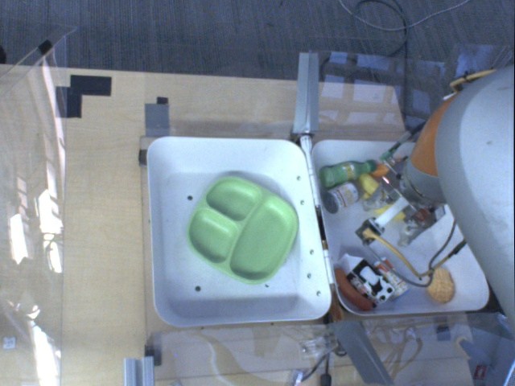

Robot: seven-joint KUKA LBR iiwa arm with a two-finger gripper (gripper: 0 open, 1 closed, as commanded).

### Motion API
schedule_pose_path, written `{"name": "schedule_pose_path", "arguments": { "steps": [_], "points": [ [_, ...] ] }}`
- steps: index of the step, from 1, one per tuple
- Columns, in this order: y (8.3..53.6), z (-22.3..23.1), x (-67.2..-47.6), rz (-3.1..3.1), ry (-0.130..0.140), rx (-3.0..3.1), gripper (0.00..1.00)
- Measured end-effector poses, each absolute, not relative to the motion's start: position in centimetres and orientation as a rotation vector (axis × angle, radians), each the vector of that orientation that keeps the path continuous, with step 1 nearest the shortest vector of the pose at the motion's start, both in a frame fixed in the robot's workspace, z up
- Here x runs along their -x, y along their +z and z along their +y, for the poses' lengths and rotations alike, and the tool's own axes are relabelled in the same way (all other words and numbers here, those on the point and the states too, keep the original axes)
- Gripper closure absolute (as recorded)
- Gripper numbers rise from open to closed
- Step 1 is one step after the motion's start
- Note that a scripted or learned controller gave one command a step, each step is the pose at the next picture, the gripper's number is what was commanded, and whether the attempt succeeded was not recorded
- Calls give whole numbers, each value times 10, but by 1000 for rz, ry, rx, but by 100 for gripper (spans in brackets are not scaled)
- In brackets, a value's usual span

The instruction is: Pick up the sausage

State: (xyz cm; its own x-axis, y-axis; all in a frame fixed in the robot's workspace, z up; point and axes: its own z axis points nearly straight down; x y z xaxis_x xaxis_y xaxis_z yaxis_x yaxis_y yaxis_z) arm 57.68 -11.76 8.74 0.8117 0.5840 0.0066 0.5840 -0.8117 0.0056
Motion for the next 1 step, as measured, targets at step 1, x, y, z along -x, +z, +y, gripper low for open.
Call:
{"name": "schedule_pose_path", "arguments": {
  "steps": [1],
  "points": [
    [100,-163,-611,970,-6,-2998,0]
  ]
}}
